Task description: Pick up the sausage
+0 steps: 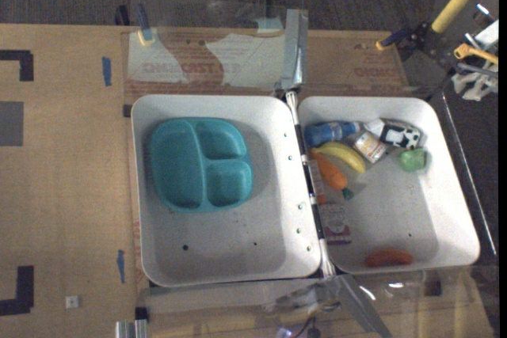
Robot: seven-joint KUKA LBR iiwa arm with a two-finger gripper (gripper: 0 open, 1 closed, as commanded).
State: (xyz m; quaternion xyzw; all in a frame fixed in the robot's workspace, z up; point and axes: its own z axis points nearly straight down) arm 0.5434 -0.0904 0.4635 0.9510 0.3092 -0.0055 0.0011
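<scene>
Camera view: carton (336,219) label seemingly illegible

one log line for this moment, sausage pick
sausage: right bin near front wall, lying alone | teal plate: left bin | pick: not started

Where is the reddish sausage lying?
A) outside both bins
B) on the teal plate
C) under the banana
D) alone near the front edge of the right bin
D: the sausage lies by itself near the right bin's front wall, apart from the banana pile.
</scene>
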